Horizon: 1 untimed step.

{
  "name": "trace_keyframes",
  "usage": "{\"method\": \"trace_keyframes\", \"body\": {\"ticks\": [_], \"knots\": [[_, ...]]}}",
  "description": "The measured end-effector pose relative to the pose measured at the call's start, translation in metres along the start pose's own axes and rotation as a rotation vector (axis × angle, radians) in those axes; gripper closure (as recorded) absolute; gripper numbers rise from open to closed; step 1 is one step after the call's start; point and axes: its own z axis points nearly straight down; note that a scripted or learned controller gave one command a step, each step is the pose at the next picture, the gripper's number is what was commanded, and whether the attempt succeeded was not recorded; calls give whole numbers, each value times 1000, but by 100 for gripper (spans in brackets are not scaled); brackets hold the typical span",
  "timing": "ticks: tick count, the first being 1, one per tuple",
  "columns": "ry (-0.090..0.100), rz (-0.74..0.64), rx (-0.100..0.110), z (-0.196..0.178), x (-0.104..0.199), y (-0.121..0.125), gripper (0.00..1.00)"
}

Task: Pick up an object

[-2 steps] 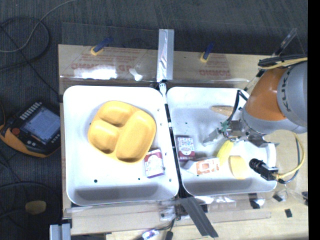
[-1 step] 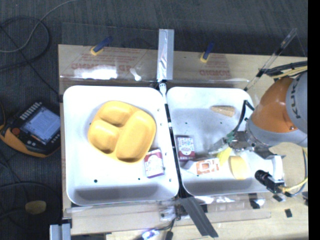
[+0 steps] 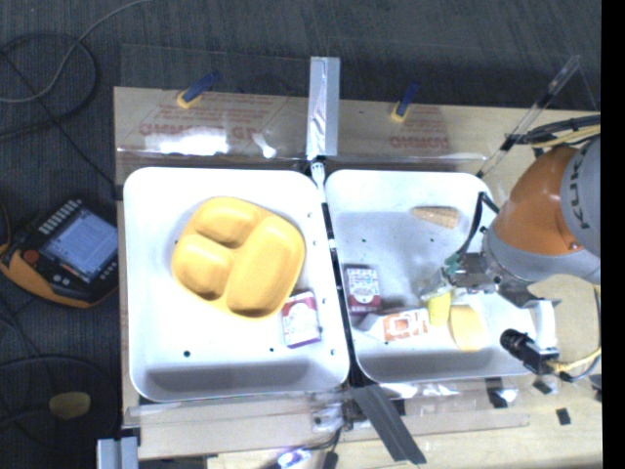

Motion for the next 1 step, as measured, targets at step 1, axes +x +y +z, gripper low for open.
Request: {"method": "trace_keyframes", "body": {"ticks": [1], "knots": [[0, -19, 20, -85, 28, 77, 100]]}}
